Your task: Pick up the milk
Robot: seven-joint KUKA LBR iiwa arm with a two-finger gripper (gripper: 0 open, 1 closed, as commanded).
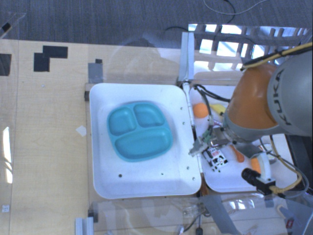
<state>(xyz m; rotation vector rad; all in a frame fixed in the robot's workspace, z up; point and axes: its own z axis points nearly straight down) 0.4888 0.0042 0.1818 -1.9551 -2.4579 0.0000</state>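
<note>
The milk point(216, 159), a small white carton with black patches, is seen directly under the gripper point(209, 142) in the right bin point(230, 182), near its left wall. Whether it is gripped cannot be told. An orange ball point(200, 110) lies beyond the gripper. The left bin point(105, 180) holds a blue divided plate point(140, 130).

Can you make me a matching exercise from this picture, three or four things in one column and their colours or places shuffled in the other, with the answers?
Things:
1. Divided plate
2. Small round ball
3. Black-and-white spotted carton
4. Arm's wrist band

Descriptions:
A. Orange, wide, on the robot
B. Blue, in the left bin
C. Orange, near the right bin's left wall
D. In the right bin, just below the tool

Pairs: 1-B, 2-C, 3-D, 4-A
</note>
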